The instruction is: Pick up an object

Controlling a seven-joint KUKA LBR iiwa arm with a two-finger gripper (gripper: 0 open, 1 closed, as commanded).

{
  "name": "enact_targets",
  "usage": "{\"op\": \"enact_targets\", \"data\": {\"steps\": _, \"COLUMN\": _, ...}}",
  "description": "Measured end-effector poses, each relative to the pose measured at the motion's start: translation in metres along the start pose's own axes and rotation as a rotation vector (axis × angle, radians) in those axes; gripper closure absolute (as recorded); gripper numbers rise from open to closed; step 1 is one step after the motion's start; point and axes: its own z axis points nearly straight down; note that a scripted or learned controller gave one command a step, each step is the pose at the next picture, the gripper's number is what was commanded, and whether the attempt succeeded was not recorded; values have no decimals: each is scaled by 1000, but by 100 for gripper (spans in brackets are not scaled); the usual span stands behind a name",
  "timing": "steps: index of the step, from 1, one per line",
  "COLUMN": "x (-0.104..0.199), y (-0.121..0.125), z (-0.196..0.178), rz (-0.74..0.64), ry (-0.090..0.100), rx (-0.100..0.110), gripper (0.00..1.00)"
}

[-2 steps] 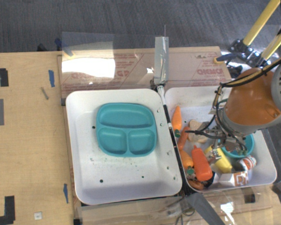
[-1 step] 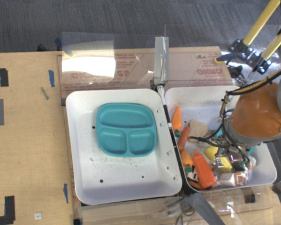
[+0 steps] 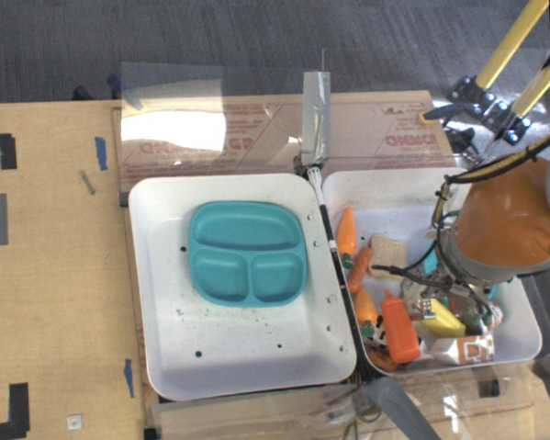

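- The gripper (image 3: pixel 438 304) hung low in the right white plastic bin (image 3: pixel 528 339), above a yellow banana-shaped toy (image 3: pixel 443 322); whether it was parted or closed could not be told.
- An orange bottle-shaped toy (image 3: pixel 398 328) and orange carrot-shaped toys (image 3: pixel 347 230) lay just beside, heaped along the bin's left wall.
- The left white plastic bin (image 3: pixel 159 294) held a teal divided plate (image 3: pixel 247 253), well apart.

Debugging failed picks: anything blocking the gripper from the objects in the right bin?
Nothing visible stands between them. The gripper is already down in the right bin, among the clutter: a yellow piece just under it, an orange bottle beside it. Cables and the wrist hide the fingertips.
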Motion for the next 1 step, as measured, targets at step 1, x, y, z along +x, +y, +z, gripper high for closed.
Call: {"op": "enact_targets", "data": {"steps": 1, "x": -2, "y": 0, "z": 0, "rz": 1, "ry": -5, "rx": 1, "gripper": 0}}
